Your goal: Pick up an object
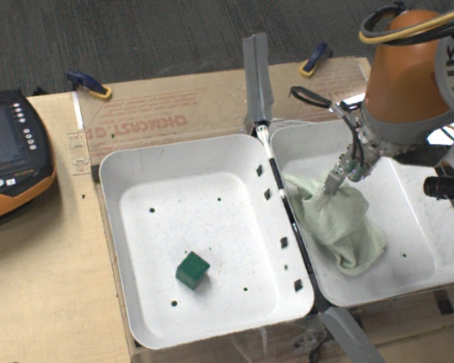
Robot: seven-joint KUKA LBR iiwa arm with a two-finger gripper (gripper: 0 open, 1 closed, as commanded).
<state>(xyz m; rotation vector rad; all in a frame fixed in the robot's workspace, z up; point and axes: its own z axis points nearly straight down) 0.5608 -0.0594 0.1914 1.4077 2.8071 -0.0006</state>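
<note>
Gripper [335, 183] sits low in the right bin [443, 267], its fingers pressed together on the upper fold of a pale green cloth [341, 223] crumpled against that bin's left side. Green cube [193, 270] rests alone in the left bin [133, 233].

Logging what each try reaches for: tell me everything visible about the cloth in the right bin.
The cloth is a pale greenish-white, soft-looking fabric, crumpled into folds rather than spread flat. It lies in the right bin, in its left half, with one edge close to the wall shared with the left bin. Its upper part is bunched and drawn up toward the gripper, whose tip meets the fabric there; the lower part sags onto the bin floor in a rounded lump. Nothing else touches it.
</note>
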